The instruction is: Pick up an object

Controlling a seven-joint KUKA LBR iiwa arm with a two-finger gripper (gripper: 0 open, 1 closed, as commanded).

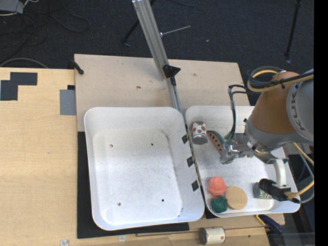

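We could not tell how the gripper (227,157) stood above the right bin (241,118). Near it lay a spotted cup (199,132); further off sat an orange ball (217,185), green ball (220,204) and tan disc (237,197).

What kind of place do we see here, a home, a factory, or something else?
Probably a robotics lab or test cell. Two white bins sit on a plain bench under an aluminium mast, loose cables lie on the dark carpet, and the arm's claw works over small toys.
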